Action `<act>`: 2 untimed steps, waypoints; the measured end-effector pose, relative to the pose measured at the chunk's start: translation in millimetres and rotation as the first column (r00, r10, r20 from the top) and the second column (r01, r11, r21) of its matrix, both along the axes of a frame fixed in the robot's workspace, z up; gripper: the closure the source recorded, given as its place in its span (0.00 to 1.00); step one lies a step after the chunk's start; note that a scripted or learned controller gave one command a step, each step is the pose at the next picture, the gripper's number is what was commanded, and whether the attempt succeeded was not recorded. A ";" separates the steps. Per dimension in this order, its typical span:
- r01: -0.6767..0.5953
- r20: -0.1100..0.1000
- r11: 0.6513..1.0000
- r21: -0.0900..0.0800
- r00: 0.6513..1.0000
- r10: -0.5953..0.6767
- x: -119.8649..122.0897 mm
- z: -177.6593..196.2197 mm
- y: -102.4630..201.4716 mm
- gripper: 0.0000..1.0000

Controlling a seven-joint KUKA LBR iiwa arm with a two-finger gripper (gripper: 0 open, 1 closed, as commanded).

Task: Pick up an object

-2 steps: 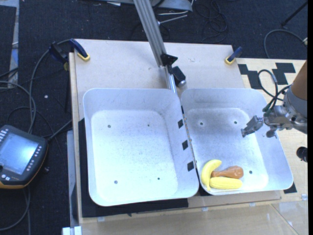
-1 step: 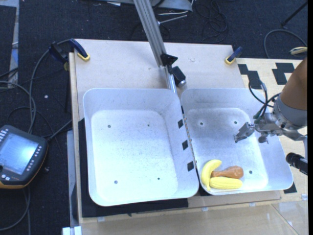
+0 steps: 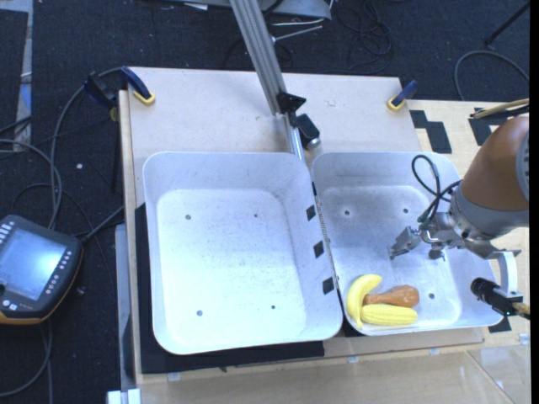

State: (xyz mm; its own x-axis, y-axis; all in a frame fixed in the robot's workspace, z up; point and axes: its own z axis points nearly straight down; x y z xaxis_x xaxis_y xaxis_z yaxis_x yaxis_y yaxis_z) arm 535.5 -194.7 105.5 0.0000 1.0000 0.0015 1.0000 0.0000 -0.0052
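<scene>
Three toy foods lie together at the front of the right bin (image 3: 370,179): a curved yellow banana (image 3: 360,294), an orange-brown drumstick-like piece (image 3: 397,295) and a yellow corn cob (image 3: 388,315). The corn lies at the front wall, touching the other two. My gripper (image 3: 414,243) hangs over the right half of this bin, up and to the right of the pile and apart from it. Nothing shows in it. The grey and orange arm (image 3: 498,183) comes in from the right edge.
The left bin (image 3: 168,171) stands beside the right one, sharing a raised middle rim. A slanted metal post (image 3: 263,49) rises behind the bins. Cables and a pendant (image 3: 29,268) lie on the floor at left.
</scene>
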 end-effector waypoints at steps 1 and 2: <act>0.000 0.004 1.000 -0.001 1.000 0.000 -0.1 -10.6 0.4 0.00; 0.000 0.006 1.000 -0.002 1.000 0.000 0.4 0.5 0.0 1.00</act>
